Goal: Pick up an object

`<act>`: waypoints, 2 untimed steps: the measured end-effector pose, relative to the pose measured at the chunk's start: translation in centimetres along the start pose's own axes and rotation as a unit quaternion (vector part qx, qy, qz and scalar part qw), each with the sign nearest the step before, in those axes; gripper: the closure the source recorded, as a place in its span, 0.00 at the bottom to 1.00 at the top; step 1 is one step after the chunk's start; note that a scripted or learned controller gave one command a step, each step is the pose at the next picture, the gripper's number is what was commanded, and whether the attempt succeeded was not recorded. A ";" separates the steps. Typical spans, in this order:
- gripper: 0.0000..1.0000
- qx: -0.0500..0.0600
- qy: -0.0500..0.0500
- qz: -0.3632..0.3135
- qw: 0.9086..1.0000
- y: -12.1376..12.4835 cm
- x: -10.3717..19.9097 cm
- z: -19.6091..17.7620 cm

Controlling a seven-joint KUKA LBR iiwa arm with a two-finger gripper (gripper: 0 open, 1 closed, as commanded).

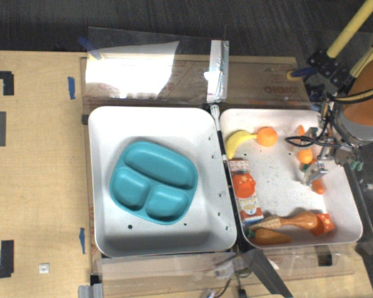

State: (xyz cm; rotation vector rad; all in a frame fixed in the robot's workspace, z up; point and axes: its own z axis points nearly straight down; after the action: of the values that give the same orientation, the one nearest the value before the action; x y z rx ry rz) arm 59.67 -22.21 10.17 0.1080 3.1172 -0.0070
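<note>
Camera view: the arm reaches in from the right, its orange-banded wrist over the right bin's (354,228) far right corner, the claw (315,171) pointing down just beside small orange pieces (306,156). I cannot tell whether anything is held. A banana (236,141) and an orange ball (267,136) lie at the bin's far left; a teal tray (153,182) sits in the left bin (105,228).

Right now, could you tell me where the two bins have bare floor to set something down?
Right bin: bare floor between the carton and the gripper; crowded along its edges. Left bin: the teal tray takes the middle, with bare margins and corners around it.
</note>
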 end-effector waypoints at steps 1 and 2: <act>0.00 -0.002 0.006 0.018 1.000 -0.1 0.2 1.4; 1.00 0.000 -0.002 0.018 1.000 -0.1 -0.2 -0.1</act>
State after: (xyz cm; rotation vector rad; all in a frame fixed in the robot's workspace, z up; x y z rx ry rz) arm 59.90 -22.35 10.27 0.1626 3.1115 -0.0071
